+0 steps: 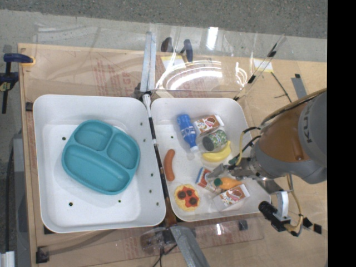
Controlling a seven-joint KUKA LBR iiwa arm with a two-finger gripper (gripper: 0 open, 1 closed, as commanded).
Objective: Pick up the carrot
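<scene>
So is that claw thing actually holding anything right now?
Gripper: down over the carrot in the right bin; whether it grips it cannot be told.

1. I see my arm (295, 143) entering from three o'clock, its grey body and orange band filling the right side of the camera view.
2. The wrist slopes down toward eight o'clock.
3. My gripper (225, 178) sits low at the wrist's end, pointing toward nine o'clock.
4. I cannot make out how the fingertips stand.
</scene>
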